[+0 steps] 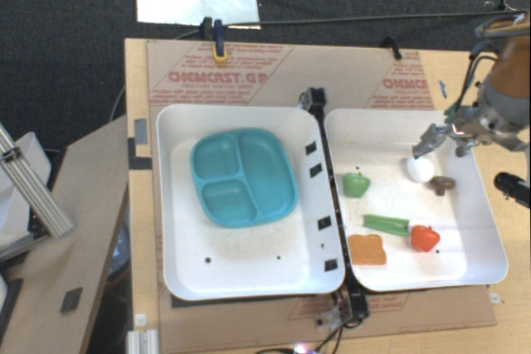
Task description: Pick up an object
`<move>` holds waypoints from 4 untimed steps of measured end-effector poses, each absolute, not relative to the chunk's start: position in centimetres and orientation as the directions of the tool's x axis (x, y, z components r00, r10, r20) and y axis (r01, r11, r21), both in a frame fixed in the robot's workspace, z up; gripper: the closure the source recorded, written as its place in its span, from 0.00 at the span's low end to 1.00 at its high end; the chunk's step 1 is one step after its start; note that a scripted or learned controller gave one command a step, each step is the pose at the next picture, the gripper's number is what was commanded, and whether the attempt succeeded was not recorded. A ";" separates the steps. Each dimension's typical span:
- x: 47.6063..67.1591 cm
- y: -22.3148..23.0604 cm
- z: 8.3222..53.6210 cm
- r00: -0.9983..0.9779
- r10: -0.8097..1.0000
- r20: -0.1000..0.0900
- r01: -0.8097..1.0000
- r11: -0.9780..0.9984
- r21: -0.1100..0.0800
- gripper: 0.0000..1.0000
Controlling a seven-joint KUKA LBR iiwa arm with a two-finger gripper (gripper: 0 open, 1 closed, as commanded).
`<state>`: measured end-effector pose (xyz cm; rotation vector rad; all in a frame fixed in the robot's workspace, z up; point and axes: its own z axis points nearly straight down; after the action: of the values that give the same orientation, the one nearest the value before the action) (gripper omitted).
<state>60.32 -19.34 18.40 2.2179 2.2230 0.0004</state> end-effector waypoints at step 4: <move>61.3 -19.3 15.9 -0.004 1.000 -0.001 1.000 0.004 0.004 1.00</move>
<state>61.30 -19.26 15.88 2.2138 2.2236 0.0038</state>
